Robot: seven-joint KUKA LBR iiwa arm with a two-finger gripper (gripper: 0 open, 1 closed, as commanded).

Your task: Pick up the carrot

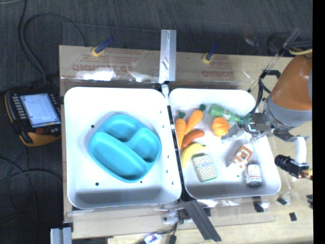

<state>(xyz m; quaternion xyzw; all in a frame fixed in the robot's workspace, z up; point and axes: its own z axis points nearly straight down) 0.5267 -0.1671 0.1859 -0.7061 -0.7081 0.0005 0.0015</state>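
Two white bins share the surface [228, 65], the carrot [193, 119] lying in the right bin [269, 184] while the hand [238, 128] hovers nearby, its grip impossible to tell.

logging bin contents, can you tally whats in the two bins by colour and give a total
Blue: 1, the divided tray in the left bin.
Orange: 4, the carrot, two more long pieces and a round fruit.
Yellow: 1, banana.
Green: 1, bottle.
White or patterned: 3, packet, carton, small jar.
Total: 10.
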